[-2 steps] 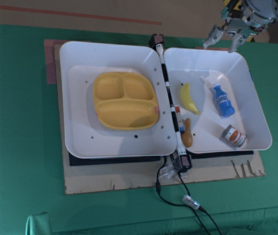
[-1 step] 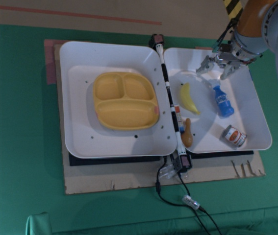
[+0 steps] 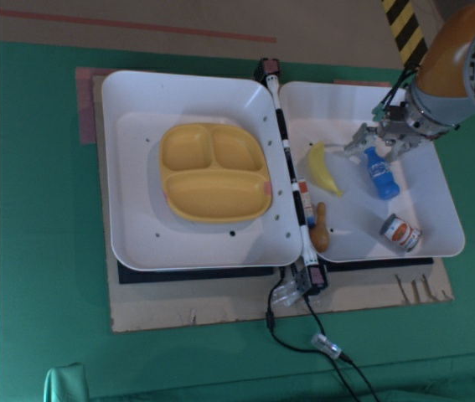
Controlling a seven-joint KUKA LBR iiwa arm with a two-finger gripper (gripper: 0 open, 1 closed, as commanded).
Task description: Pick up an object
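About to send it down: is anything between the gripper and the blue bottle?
Nothing visible is. The gripper sits right above the top end of the blue bottle in the right bin. The banana lies apart to the bottle's left, and the can below it, near the bin's lower edge.

Green mat [image 3: 53, 224] covers the bench, cardboard sheet [image 3: 195, 308] on it under the bins. Tan floor [image 3: 178, 7] along far edge, red line [image 3: 136, 25], yellow-black hazard stripe [image 3: 398, 11] far right corner.
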